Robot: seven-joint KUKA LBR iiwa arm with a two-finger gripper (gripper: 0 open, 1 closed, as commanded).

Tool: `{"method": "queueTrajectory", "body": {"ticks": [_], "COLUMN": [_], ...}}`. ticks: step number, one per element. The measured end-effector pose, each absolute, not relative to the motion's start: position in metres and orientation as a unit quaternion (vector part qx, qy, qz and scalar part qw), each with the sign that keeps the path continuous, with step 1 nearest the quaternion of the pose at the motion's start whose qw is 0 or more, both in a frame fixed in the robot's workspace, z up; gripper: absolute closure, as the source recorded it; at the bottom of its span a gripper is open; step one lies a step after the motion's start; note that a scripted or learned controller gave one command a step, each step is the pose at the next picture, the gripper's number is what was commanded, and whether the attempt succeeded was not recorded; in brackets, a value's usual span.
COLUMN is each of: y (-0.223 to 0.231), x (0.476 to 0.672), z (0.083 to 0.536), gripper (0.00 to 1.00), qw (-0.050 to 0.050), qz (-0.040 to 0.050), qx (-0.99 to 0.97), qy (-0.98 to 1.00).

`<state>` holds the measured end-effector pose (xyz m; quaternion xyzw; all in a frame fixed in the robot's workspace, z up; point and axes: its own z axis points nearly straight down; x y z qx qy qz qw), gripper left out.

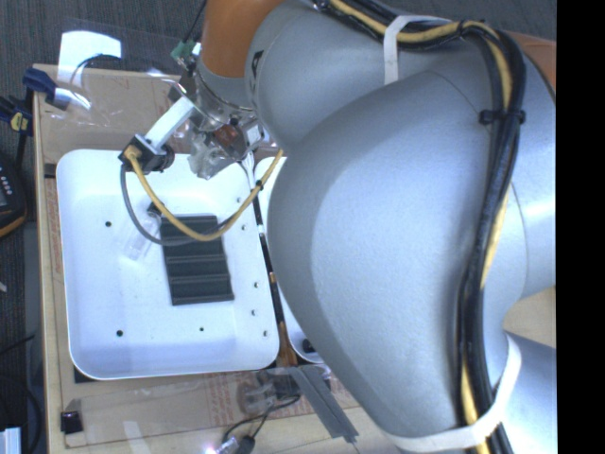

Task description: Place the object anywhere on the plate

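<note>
Dark ribbed object (198, 259) in left bin (95, 329); tool (210, 151) above, state unclear.

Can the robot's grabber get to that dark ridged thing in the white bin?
Probably yes. The gripper hangs over the left bin, just up from the dark ridged block. A yellow cable droops across the block's top end, but nothing else covers it.

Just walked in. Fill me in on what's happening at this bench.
The grey arm reaches in from the right and blocks most of the right bin. Its gripper hangs over the upper part of the left bin. A dark ribbed object lies flat in that bin just below the gripper. A plate can't be made out.
</note>
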<state>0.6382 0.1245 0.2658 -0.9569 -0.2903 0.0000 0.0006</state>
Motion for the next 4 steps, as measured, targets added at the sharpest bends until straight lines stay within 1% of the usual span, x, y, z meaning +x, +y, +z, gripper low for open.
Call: {"method": "queueTrajectory", "body": {"ticks": [1,2,3,4], "y": [0.057,0.151,0.193,0.192], "x": [0.625,0.612,0.491,0.491], "z": [0.219,0.091,0.186,0.186], "gripper": [1.00,1.00,1.00,0.00], "qw": [0.001,0.001,0.000,0.000], "qz": [0.0035,0.0017,0.0017,0.0012], "qx": [-0.974,-0.995,-0.982,-0.982], "qy": [-0.228,-0.103,-0.188,-0.187]}}
